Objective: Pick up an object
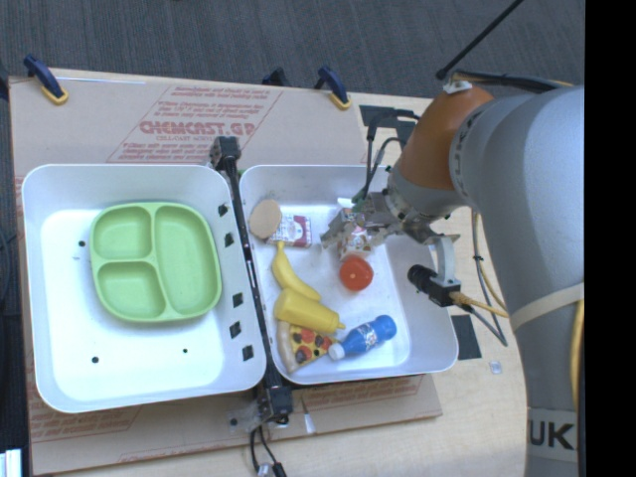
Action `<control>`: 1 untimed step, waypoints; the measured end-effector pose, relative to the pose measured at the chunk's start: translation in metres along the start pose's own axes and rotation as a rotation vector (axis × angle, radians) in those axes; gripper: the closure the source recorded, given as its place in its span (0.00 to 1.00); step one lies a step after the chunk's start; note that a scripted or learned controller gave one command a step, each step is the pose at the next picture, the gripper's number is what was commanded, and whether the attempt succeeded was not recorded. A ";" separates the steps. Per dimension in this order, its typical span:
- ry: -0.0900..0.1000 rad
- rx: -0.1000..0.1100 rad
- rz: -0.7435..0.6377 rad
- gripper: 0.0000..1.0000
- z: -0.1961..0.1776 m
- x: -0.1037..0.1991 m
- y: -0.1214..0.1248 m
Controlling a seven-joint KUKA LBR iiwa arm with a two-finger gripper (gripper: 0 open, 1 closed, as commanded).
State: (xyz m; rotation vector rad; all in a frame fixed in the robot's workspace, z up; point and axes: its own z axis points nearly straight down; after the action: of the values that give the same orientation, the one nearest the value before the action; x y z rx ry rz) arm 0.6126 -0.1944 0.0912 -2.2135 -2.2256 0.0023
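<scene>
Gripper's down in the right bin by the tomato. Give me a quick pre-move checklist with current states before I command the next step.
1. Gripper over the right bin: ok, it sits low in the upper middle of the bin.
2. Target near the gripper: ok, the red tomato lies just below it.
3. Anything held between the fingers: cannot tell, the wrist hardware hides them.
4. Neighbours clear of the tomato: ok, the banana, yellow wedge and blue bottle lie apart from it.
5. Small red-and-white packet close to the gripper's left: not ok, it could get bumped.
6. Green divided plate in the left bin: ok, away from the arm.
</scene>
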 end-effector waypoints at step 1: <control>0.000 -0.001 -0.003 1.00 -0.011 0.000 0.001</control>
State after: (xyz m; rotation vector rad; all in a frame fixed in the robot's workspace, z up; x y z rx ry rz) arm 0.6136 -0.1941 0.1024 -2.2106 -2.2301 0.0016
